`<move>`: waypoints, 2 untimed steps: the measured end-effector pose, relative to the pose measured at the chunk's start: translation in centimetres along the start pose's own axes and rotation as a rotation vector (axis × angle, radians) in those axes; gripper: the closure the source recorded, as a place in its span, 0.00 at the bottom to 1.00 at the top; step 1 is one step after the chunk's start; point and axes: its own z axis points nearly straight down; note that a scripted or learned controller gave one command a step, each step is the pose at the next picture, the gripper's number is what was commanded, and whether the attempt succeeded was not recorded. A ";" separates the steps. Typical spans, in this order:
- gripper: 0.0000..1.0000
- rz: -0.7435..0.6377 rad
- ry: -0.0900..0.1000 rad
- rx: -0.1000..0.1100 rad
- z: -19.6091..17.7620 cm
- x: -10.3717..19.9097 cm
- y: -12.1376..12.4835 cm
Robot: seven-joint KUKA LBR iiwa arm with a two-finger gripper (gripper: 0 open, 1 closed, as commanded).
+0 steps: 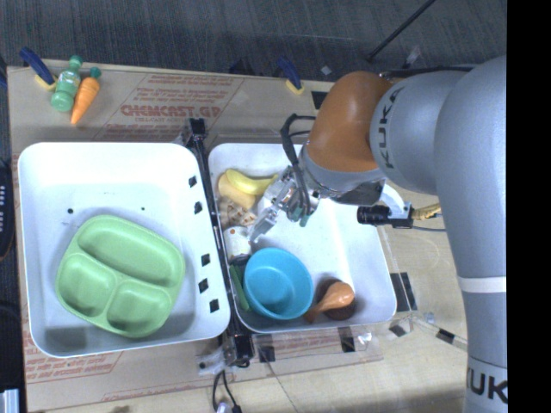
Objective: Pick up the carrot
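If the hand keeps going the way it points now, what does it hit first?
Probably the small pale items on the right bin's floor by the banana, just ahead of the hand. Depth is unclear. The carrot lies outside both bins.

Even bright overhead light, soft shadows in bins (pixel 34 231), slightly grainy

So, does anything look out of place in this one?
Yes: the carrot lies outside both bins, on the board at the far left corner beside a green bottle, while the hand is over the right bin.
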 end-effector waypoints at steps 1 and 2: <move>0.00 0.044 0.001 0.031 2.0 -4.1 2.2; 0.00 0.079 0.030 0.046 2.3 -4.9 2.4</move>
